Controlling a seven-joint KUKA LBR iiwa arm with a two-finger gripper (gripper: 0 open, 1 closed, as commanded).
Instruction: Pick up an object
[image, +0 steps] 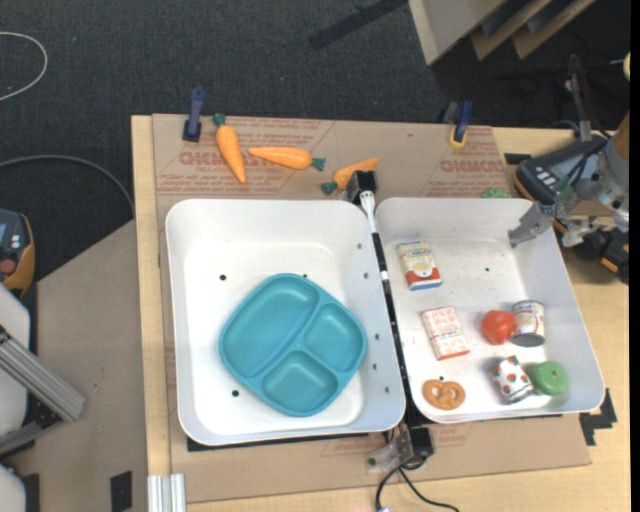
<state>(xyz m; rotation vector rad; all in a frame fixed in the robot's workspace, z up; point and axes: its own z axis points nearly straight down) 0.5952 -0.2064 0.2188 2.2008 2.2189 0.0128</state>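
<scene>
The gripper (530, 228) hung at the right bin's (470, 212) far right rim, holding nothing — whether it was spread or closed could not be told. The candidates lay in that bin: two small cartons (420, 266), a tomato (497, 326), cans (527, 321), a pretzel (443, 393). The lone upper carton looked the safest target — descend straight over it, clear of neighbours.

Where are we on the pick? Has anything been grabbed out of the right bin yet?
Nothing looks picked. The end effector sits at the right bin's upper right edge with no object between its fingers. The two cartons, tomato, both cans, pretzel and green object all lie on the bin floor. The teal tray sits in the left bin. Reach, grasp and lift are all left.
</scene>
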